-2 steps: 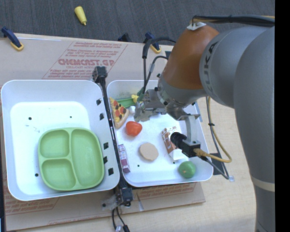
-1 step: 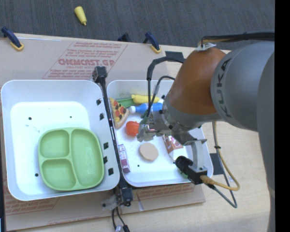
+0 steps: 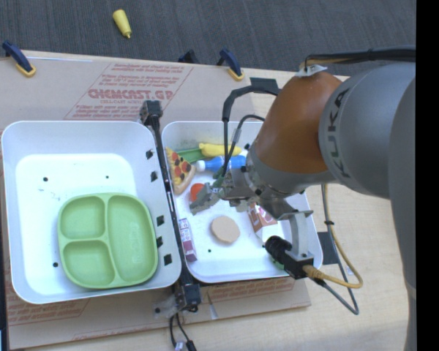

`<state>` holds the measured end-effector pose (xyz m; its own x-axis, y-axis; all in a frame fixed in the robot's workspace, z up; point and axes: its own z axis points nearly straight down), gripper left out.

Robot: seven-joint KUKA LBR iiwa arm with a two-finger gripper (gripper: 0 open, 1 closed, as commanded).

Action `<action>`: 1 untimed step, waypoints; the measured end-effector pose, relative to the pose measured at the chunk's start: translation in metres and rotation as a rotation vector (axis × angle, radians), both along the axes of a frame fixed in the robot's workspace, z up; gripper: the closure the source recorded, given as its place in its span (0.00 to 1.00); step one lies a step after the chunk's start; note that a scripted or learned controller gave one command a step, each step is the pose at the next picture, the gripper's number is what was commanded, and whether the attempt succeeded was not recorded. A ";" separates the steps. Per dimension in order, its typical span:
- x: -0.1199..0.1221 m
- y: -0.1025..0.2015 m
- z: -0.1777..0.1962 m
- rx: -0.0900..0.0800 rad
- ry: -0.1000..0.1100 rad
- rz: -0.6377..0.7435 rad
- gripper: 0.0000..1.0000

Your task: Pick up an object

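Observation:
The right bin [image 3: 227, 269] holds several small things. A pizza-slice toy [image 3: 181, 168] lies at its left wall, with a yellow piece [image 3: 218, 150] and a blue piece [image 3: 218, 164] at the back. A small red piece [image 3: 197, 191] lies left of centre, and a tan round disc [image 3: 224, 229] sits nearer the front. A brown packet [image 3: 262, 216] lies partly under the arm. My gripper [image 3: 207, 198] hangs low over the bin's middle, right beside the red piece and just above and left of the disc. The arm's orange band [image 3: 300, 134] hides the bin's right part.
The left bin [image 3: 29, 141] holds a green divided plate [image 3: 108, 240]. A black clamp [image 3: 151, 112] sits where the bins meet at the back. A label strip [image 3: 184, 240] lies at the right bin's left wall. A cable [image 3: 336, 276] loops off the front right corner.

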<state>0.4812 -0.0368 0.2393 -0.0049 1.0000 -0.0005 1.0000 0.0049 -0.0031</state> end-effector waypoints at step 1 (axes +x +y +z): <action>-0.003 -0.058 -0.144 -0.003 -0.008 0.000 0.00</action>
